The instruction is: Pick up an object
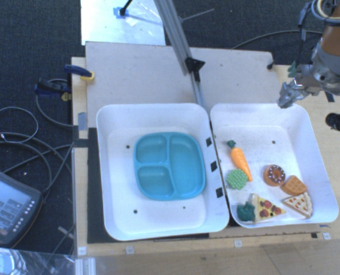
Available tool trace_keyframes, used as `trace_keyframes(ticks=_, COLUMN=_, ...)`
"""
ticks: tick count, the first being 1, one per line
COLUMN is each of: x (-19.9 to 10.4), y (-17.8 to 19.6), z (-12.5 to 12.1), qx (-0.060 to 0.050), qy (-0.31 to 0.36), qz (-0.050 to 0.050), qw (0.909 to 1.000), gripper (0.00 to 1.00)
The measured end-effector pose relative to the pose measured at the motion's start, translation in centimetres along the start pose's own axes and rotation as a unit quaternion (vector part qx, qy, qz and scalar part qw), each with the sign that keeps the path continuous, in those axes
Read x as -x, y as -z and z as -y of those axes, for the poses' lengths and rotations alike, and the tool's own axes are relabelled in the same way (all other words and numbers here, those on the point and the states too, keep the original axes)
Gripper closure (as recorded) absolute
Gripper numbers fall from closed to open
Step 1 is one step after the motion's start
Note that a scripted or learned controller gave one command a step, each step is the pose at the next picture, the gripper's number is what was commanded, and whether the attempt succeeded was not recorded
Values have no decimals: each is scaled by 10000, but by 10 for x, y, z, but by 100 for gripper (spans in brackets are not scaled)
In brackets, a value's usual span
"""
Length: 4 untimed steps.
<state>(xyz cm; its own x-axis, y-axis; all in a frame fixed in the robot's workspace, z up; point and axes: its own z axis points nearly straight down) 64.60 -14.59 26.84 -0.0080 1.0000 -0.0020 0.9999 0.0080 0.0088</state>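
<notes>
Jaws: cannot tell, blurred | gripper [287, 98] above right bin [316, 148] far rim | arm cropped

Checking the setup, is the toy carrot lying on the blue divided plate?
No, the carrot lies in the right bin, apart from the blue plate.

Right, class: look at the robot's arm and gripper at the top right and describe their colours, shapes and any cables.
The arm is grey metal with a broad orange band above the wrist. A grey cable loops around its upper part, with a yellowish ring showing there. The gripper is small, grey and metallic, narrowing to a point over the right bin's far rim.
</notes>
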Motion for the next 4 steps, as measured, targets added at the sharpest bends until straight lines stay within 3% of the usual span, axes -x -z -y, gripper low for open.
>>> trace_keyframes(ticks=1, x=-58, y=3, z=-3, qx=-30, qy=17, qz=-19, qw=10000, gripper=100)
trace_keyframes(ticks=4, x=-206, y=-38, z=7, qx=-46, qy=10, qz=-20, qw=10000, gripper=100)
